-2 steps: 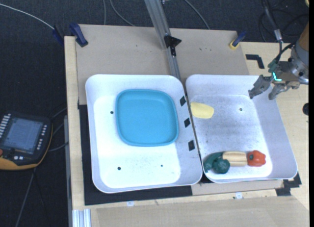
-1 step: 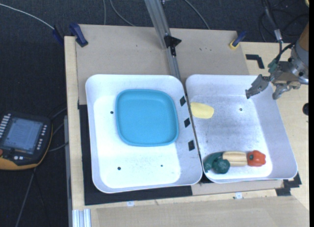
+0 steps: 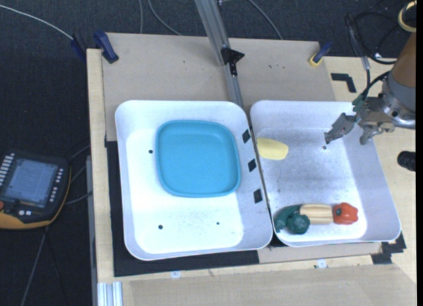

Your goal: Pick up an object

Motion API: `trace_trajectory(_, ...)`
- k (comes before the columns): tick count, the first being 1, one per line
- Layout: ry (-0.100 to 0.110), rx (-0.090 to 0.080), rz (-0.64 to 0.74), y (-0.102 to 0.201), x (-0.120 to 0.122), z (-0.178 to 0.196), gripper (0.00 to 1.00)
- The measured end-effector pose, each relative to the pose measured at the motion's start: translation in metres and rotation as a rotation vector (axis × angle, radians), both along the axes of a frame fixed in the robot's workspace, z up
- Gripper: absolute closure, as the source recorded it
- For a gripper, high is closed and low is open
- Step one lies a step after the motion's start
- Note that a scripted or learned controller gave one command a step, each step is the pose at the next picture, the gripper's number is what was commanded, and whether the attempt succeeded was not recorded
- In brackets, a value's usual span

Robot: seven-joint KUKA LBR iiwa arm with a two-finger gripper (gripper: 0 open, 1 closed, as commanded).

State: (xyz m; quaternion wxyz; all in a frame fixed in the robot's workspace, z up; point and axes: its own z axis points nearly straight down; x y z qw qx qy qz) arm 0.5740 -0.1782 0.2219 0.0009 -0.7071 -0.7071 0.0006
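the grey two-finger jaws hang over the far right part of the right shallow white bin. they are spread apart and hold nothing. a soft yellow lump lies by that bin's left wall, well apart from the jaws. along the near edge lie a dark green round toy, a tan stick-shaped toy and a red round toy, touching in a row. a light blue square plate sits in the left white bin.
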Motion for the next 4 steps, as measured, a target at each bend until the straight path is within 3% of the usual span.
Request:
trace_trajectory(2,0.001,0.001,0.0,0.005,0.009,-0.112,0.0)
trace_trajectory(3,-0.004,-0.001,0.001,0.005,0.01,-0.099,1.0)
trace_trajectory(4,-0.006,-0.001,0.0,-0.002,0.006,-0.04,1.0)
